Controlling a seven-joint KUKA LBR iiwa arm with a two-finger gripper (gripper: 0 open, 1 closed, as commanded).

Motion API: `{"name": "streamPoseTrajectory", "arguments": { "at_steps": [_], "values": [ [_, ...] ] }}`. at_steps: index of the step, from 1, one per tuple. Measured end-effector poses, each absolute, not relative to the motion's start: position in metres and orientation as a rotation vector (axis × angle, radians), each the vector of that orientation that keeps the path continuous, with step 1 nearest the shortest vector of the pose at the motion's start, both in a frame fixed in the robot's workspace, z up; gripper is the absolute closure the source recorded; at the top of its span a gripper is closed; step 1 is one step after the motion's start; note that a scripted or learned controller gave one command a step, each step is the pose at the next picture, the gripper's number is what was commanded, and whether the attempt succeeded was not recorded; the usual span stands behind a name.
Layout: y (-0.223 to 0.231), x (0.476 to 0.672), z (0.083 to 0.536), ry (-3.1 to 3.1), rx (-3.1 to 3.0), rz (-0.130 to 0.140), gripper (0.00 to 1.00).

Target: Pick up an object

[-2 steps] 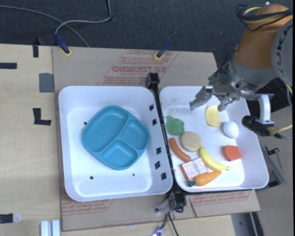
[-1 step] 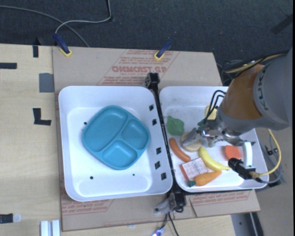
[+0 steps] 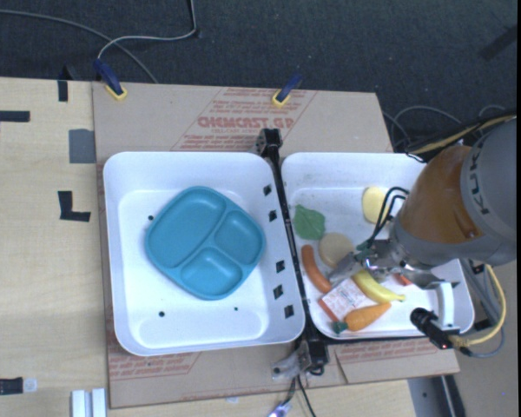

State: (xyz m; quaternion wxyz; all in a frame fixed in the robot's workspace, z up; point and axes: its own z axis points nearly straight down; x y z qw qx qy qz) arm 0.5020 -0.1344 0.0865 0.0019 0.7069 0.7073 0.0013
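From the camera above, we see the gripper (image 3: 372,261) low in the right bin (image 3: 347,165), over the cluster of toy food near that bin's front edge; whether it is released or clenched we cannot tell. Just beneath it lies the banana (image 3: 378,288) (yellow, long axis running from upper left to lower right, tip toward the bin's front right corner). The carrot (image 3: 366,317) lies just in front of it. The left bin (image 3: 122,172) carries a blue divided plate (image 3: 205,241).

Bench (image 3: 35,259), cardboard sheet (image 3: 234,120), two white bins (image 3: 122,233)
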Motion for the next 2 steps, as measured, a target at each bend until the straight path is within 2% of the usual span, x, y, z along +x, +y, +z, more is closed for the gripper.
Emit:
{"name": "streamPoseTrajectory", "arguments": {
  "at_steps": [1,2],
  "values": [
    [-0.135,0.503,0.096,2.218,2.218,0.005,1.00],
    [-0.079,0.554,0.184,2.224,2.219,0.001,1.00]
  ]
}}
